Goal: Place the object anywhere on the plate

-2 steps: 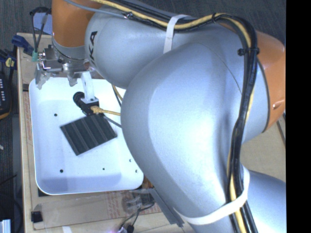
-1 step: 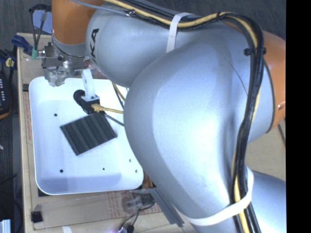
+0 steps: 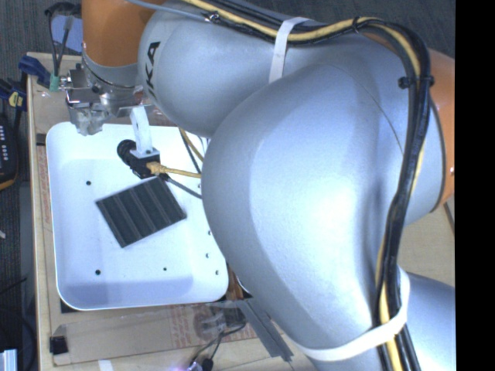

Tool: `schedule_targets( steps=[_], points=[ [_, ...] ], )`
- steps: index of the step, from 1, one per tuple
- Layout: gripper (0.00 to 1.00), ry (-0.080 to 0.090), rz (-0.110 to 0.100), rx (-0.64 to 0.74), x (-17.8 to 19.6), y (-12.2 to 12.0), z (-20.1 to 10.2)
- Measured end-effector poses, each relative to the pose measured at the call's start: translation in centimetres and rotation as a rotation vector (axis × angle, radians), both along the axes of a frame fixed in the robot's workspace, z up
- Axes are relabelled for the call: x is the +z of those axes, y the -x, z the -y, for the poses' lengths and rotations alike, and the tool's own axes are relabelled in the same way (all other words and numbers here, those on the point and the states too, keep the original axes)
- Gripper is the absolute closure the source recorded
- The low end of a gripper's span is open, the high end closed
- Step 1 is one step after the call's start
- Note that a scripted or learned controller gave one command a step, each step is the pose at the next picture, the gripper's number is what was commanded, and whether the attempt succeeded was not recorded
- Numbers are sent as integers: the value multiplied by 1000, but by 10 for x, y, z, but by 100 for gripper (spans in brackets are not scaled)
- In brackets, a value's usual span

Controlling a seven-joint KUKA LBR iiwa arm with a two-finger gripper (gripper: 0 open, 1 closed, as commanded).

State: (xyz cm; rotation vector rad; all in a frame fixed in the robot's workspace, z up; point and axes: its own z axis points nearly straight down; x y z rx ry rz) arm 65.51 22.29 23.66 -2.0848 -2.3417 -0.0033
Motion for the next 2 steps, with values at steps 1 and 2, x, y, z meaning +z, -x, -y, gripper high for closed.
schedule_targets(
  steps=[1,2],
  points=[
    [100,6,-1,197,32,34,40],
    [100,6,8,720,103,58,13]
  ],
)
